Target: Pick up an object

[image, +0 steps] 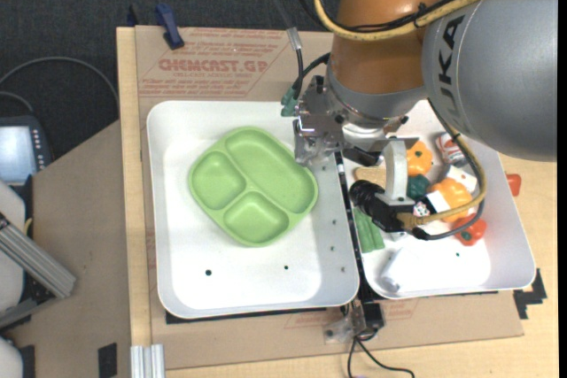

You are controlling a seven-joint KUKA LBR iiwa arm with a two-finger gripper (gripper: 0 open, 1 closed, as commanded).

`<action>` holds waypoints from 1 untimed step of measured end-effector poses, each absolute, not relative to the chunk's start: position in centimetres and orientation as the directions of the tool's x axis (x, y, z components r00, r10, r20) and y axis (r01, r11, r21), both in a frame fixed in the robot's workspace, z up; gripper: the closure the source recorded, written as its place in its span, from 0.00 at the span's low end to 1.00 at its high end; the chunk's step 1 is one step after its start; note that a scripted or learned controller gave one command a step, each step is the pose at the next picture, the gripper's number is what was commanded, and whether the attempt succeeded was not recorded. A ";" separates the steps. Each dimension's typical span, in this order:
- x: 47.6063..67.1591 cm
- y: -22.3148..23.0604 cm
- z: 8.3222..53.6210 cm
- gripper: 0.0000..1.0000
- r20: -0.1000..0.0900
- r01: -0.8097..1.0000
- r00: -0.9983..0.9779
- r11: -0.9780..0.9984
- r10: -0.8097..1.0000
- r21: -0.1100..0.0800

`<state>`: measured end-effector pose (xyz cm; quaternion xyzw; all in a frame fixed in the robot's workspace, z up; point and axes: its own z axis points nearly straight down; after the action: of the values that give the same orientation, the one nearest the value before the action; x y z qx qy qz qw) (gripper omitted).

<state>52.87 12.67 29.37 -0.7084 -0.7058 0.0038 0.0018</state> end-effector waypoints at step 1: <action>47.6 12.6 27.0 1.00 -0.001 1.000 0.001 -0.001 1.000 -0.009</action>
<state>47.63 12.63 27.01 -0.7075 -0.7067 0.0034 0.0028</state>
